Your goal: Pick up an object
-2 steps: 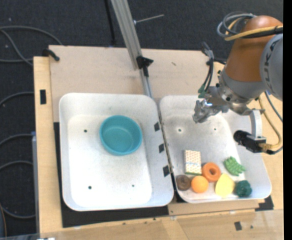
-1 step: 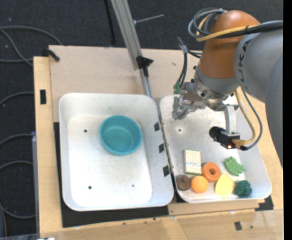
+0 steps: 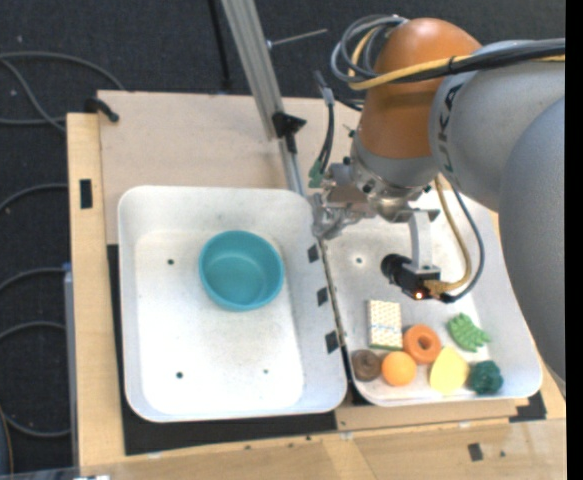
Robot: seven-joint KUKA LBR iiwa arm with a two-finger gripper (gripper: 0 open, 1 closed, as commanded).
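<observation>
Two white bins sit side by side on my counter (image 3: 171, 148). My fingers (image 3: 328, 218) hover over the divide between them; I cannot tell whether they are apart or together. The left bin (image 3: 151, 368) holds a teal bowl (image 3: 241, 269). Toy foods cluster along the right bin's (image 3: 516, 353) near edge, among them an orange (image 3: 399, 369) and a lemon (image 3: 449, 371).

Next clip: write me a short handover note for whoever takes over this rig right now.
Gripper: above the divide between the bins, near the right bin's far left corner; nothing seen held.
Left bin: teal bowl.
Right bin, near edge: cracker, brown donut, orange ring, orange ball, lemon, two green pieces.
Done: no pick yet.
Left: grasp one object and lift.
</observation>
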